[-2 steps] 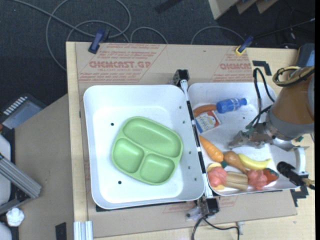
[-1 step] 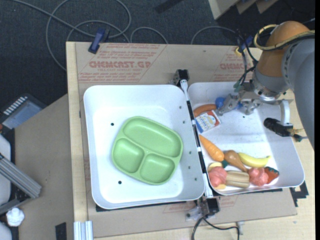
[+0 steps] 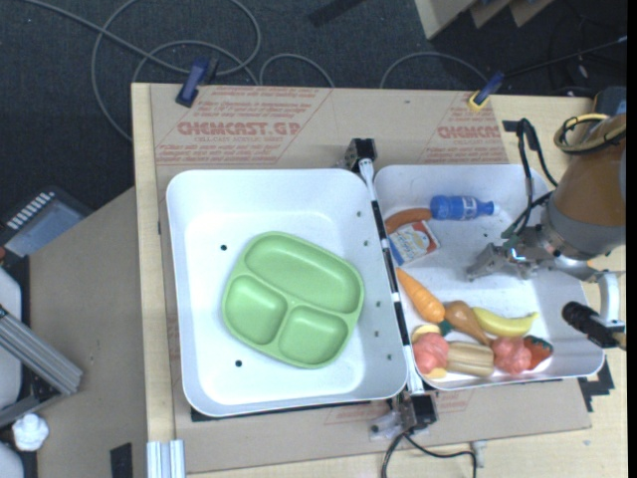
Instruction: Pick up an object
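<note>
Toys: a heap of toy food lies in the right bin (image 3: 557, 182), mostly along its near edge.
Carrot (image 3: 420, 296): orange, lying slantwise against the bin's left wall, pointing up and left.
Banana (image 3: 505, 321): yellow, curved, lying just right of the carrot's thick end, with a brownish piece (image 3: 466, 317) between them.
Pink pieces: one round pink toy (image 3: 431, 352) in the near left corner, another (image 3: 512, 355) further right, with a tan roll (image 3: 472, 359) between them.
Bottle (image 3: 461, 207): blue, lying on its side near the far wall of the right bin.
Packet (image 3: 414, 239): white and orange, lying by the left wall, below and left of the bottle.
Gripper (image 3: 495, 260): low over the bare floor of the right bin, between the bottle and the banana; its metal fingers are spread a little apart with nothing between them.
Arm (image 3: 587, 197): grey with an orange band, reaching in from the right over the bin's right wall.
Left bin (image 3: 199, 197): holds a green divided plate (image 3: 291, 299) with three hollows, lying flat near the middle.
Bench (image 3: 249, 118): brown board with red print, under both bins.
</note>
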